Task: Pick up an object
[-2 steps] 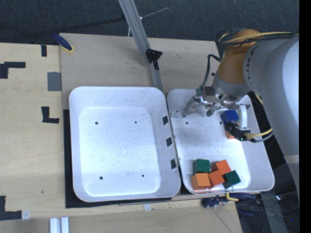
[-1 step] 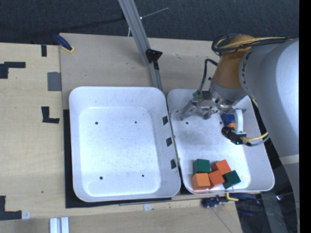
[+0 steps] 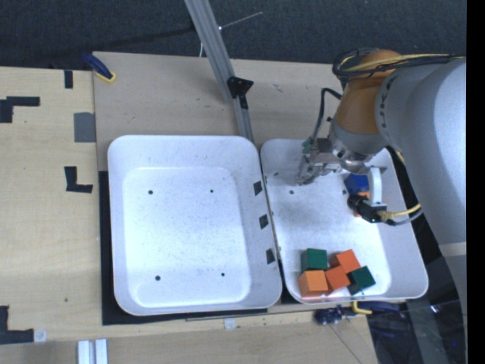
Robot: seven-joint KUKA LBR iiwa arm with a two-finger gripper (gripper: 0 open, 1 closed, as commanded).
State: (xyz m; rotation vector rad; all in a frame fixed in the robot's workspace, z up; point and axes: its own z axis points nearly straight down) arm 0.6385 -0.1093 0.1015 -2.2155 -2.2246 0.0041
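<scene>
Several small blocks lie clustered at the near end of the right bin (image 3: pixel 394 237): a green block (image 3: pixel 314 259), an orange block (image 3: pixel 347 261), a larger orange block (image 3: pixel 312 282) and a dark green block (image 3: pixel 362 279). My gripper (image 3: pixel 306 171) hangs over the far left part of the same bin, well away from the cluster, with nothing seen in it. A small blue piece (image 3: pixel 356 182) shows just under the wrist; I cannot tell whether it is a block or part of the arm.
The left bin (image 3: pixel 121 203) lies beside the right one, their rims touching. A slanted metal pole (image 3: pixel 216 40) crosses the far side of the bench. A black cable (image 3: pixel 379 214) loops off the wrist above the right bin.
</scene>
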